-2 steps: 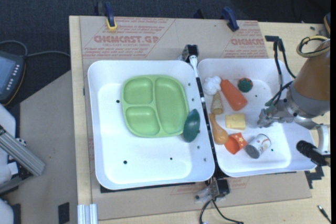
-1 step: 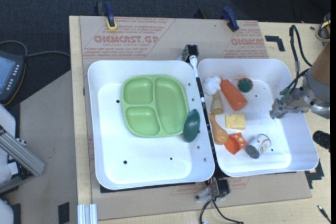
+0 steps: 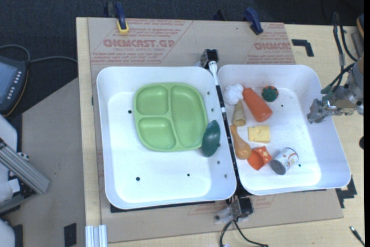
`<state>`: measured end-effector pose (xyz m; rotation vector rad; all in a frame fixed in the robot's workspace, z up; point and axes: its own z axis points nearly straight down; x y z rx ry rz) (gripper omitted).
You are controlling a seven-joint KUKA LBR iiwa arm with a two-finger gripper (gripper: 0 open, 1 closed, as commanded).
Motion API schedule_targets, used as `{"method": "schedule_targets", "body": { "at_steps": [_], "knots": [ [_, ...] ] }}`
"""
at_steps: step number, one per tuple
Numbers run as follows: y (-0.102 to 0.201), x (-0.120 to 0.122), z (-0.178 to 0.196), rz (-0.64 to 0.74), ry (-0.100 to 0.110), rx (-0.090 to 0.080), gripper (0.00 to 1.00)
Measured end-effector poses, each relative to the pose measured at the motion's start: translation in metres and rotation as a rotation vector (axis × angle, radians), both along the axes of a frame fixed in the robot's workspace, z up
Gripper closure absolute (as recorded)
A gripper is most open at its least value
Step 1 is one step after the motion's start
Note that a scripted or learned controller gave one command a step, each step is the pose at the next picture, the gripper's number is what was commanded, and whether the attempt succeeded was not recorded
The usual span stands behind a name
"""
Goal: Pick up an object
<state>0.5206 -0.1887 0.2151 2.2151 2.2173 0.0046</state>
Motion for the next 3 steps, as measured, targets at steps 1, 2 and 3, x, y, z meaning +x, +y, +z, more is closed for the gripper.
{"method": "schedule_targets", "body": {
  "at_steps": [1, 2, 3],
  "knots": [
    [0.0, 0.001, 0.011, 0.0, 0.003, 0.001, 1.0],
    [0.055, -0.004, 0.001, 0.004, 0.009, 0.007, 1.0],
    [0.104, -0.002, 0.01, 0.005, 0.007, 0.006, 1.0]
  ]
}}
